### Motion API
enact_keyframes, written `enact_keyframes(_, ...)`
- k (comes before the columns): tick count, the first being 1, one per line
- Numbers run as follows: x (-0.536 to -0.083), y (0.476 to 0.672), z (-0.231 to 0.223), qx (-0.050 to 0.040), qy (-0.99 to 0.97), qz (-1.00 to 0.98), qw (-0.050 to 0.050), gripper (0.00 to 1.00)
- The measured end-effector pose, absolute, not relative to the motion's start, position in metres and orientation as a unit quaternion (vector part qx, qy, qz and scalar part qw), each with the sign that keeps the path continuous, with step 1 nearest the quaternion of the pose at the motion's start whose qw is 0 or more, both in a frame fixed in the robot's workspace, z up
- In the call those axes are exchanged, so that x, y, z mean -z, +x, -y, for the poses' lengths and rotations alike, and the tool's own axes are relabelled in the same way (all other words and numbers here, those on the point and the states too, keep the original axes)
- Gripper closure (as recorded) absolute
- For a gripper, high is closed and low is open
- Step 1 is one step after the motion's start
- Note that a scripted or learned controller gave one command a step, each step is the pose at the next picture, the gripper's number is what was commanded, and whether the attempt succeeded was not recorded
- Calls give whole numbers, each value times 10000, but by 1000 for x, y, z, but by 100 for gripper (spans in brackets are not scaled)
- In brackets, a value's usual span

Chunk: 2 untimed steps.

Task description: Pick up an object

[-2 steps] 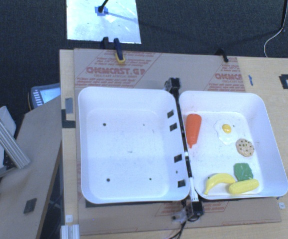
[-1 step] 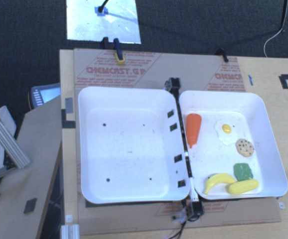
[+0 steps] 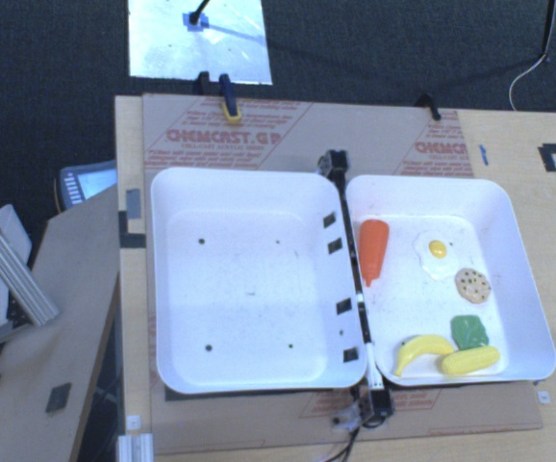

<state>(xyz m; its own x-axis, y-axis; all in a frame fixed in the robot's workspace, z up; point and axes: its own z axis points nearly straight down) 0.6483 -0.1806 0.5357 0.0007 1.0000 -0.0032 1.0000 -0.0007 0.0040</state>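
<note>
The right bin (image 3: 509,221) holds several toy foods. An orange carrot (image 3: 371,249) lies along its left wall. A fried egg (image 3: 437,255) sits near the middle, with a round cookie (image 3: 472,285) just below and right of it. At the front lie a green piece (image 3: 468,330), a yellow banana (image 3: 420,350) and a yellow oblong piece (image 3: 470,360), close together.
The left bin (image 3: 163,258) stands beside the right one, joined by black clips along the shared edge (image 3: 341,277). A shiny metal plate (image 3: 199,27) lies on the dark floor behind the bench. A metal rail (image 3: 9,268) leans at the far left.
</note>
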Motion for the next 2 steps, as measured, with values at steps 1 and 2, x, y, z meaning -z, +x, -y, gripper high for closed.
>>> enact_keyframes(1, -535, 661, 189, -2, 7073, -7069, 24, 100)
enact_keyframes(2, -536, 669, 189, -4, 7059, -7083, 25, 100)
